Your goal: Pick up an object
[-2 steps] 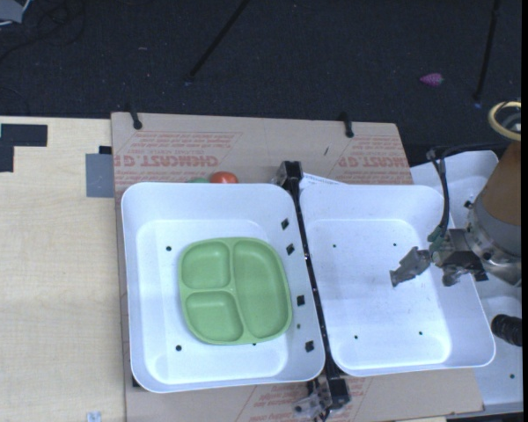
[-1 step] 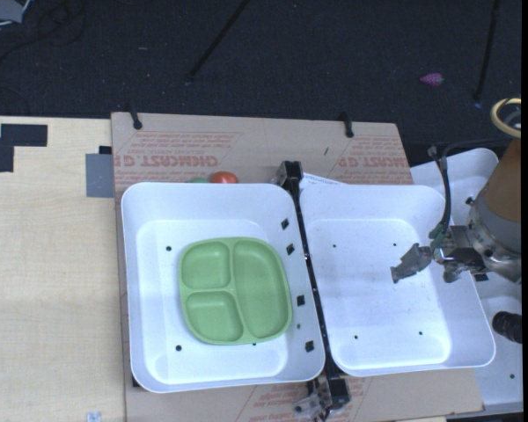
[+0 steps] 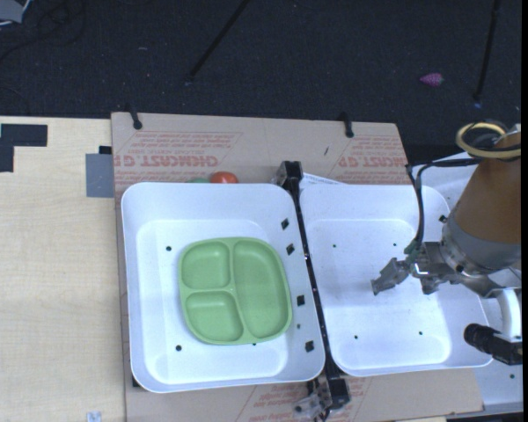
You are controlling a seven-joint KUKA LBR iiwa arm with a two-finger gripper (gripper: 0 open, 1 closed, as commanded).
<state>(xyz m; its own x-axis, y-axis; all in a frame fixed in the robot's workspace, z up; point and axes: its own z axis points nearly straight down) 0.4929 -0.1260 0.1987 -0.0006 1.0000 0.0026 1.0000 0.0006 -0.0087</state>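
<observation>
1. White plastic left bin sits on the tabletop, touching the right bin along 1 side.
2. Grey arm reaches over the right bin.
3. Green plate with 3 compartments lies in the left bin's middle.
4. End effector hovers over the right bin, open, gripping nothing.
5. Small red-orange object lies just beyond the left bin's far rim.

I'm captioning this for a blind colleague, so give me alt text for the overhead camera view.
A green divided plate lies in the left white bin, while the robot arm reaches from the right, its pincer over the right white bin. A small red object sits just behind the left bin.
</observation>
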